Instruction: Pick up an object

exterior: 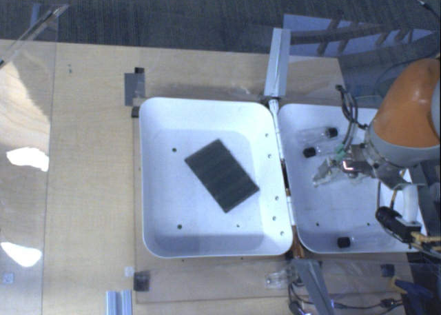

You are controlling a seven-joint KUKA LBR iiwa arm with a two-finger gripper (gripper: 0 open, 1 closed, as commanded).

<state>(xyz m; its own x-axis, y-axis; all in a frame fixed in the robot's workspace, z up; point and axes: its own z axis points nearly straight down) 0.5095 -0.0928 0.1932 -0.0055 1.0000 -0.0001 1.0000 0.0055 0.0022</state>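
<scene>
Camera view: a flat dark grey rectangular pad (222, 175) lies tilted near the centre of the left white bin (155, 238), clear of its walls. The gripper (329, 169) hangs over the middle of the right white bin (310, 238) on the light wooden bench (83, 169); cannot tell its state. The pad and gripper are well apart.

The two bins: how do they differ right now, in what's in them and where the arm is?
The left bin holds one dark grey flat pad, lying at a slant near its middle; the right bin holds a few small objects, some of them dark. The arm reaches over the right bin, its gripper low there, while the left bin has no arm above it. Both are shallow and white.
</scene>
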